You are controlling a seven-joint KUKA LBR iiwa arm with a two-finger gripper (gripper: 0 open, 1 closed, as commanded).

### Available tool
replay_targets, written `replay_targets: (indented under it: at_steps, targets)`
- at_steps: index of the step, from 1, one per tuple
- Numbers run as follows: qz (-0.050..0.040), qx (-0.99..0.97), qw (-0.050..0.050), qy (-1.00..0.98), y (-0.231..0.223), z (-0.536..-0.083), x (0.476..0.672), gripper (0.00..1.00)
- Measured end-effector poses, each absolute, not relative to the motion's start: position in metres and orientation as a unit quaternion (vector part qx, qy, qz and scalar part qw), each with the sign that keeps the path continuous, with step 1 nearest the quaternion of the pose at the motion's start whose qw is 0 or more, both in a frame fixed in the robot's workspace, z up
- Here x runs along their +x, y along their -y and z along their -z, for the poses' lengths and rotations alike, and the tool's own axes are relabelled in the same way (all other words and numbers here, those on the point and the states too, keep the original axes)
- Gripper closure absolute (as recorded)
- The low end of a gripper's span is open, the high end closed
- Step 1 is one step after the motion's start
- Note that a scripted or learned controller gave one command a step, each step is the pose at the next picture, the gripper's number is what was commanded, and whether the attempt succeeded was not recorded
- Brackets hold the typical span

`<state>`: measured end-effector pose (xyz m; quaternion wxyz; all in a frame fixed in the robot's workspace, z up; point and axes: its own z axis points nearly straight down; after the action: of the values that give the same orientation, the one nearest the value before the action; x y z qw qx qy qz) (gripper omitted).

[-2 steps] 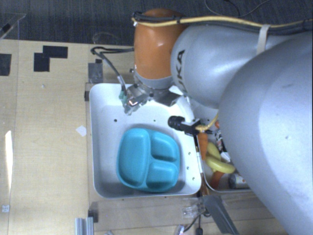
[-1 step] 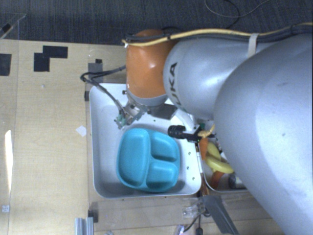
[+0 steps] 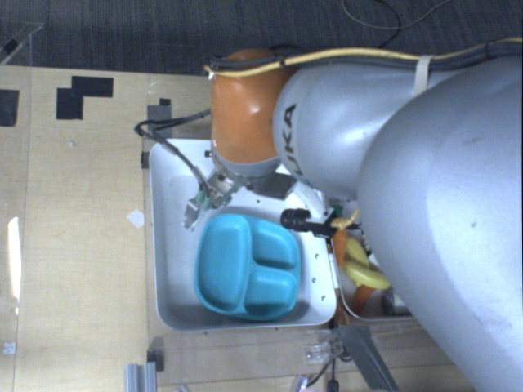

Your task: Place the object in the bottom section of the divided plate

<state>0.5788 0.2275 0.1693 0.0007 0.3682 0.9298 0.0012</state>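
Arm covers most of the right side and hides the gripper, so we cannot tell how it stands. We see the blue divided plate lying in the left white bin, near its front wall, with three sections showing. We see a yellow object in the right bin, beside an orange item, partly hidden under the arm. Both bins rest on the bench.
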Motion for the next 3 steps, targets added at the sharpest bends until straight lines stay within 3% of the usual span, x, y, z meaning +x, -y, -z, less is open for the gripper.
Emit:
replay_targets:
  at_steps: [1, 2, 3]
  targets:
    - [-0.0029, 0.368, 0.002, -0.93, -0.228, -0.18, 0.58, 1.0]
    - [-0.0028, 0.368, 0.002, -0.93, -0.227, -0.18, 0.58, 0.0]
    - [-0.0047, 0.369, 0.003, -0.93, -0.227, -0.19, 0.581, 1.0]
